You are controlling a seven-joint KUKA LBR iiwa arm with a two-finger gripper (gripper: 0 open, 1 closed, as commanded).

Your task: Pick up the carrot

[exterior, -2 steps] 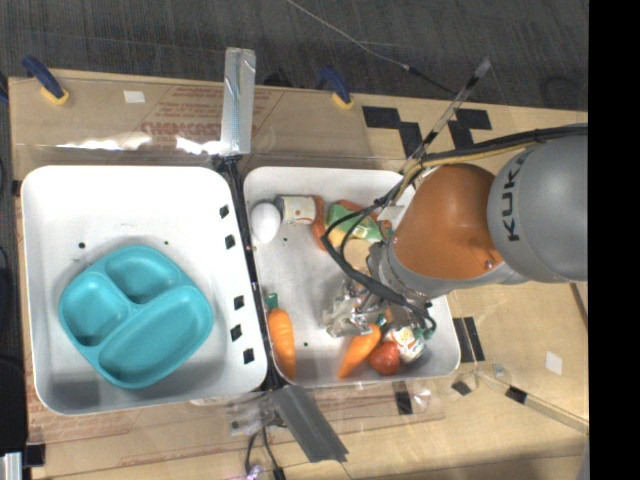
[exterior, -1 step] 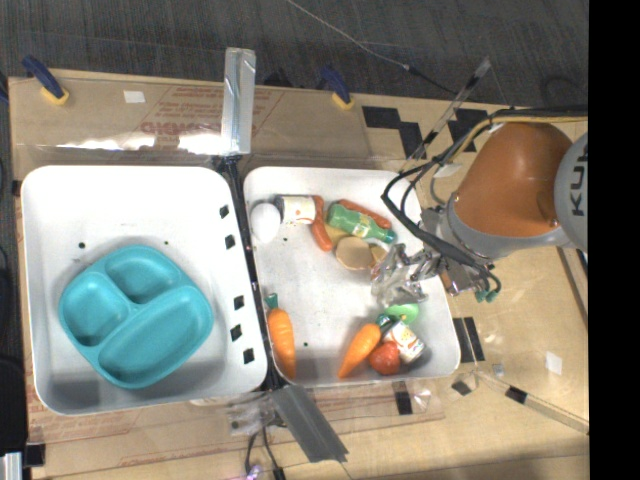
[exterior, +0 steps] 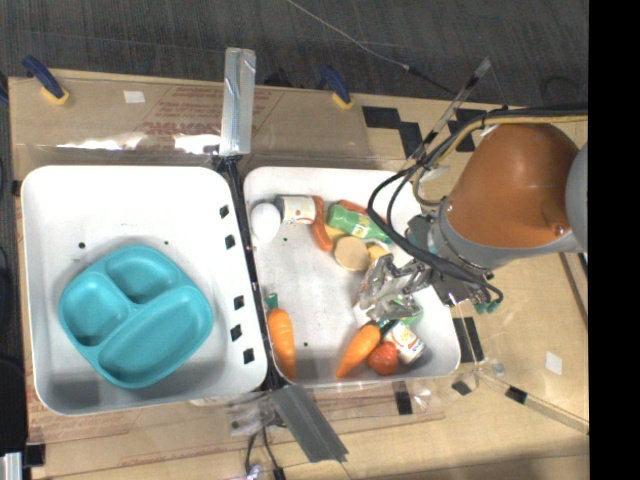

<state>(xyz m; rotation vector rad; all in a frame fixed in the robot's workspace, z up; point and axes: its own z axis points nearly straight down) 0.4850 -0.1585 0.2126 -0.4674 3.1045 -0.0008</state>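
Two carrots lie in the right bin point(exterior: 310, 298). One carrot point(exterior: 281, 340) rests against the bin's left wall near the front. The other carrot point(exterior: 358, 351) lies slanted at the front, next to a red tomato-like item point(exterior: 383, 360). My gripper point(exterior: 387, 293) hangs low over the right side of this bin, just above and right of the slanted carrot. I see nothing between its metal fingers, and the view does not settle how they stand.
The right bin also holds a white egg point(exterior: 265, 220), a small can point(exterior: 297, 209), a green item point(exterior: 358, 223), a round tan piece point(exterior: 351, 255) and a small jar point(exterior: 406, 342). A teal divided plate point(exterior: 135, 313) sits in the left bin point(exterior: 60, 208).
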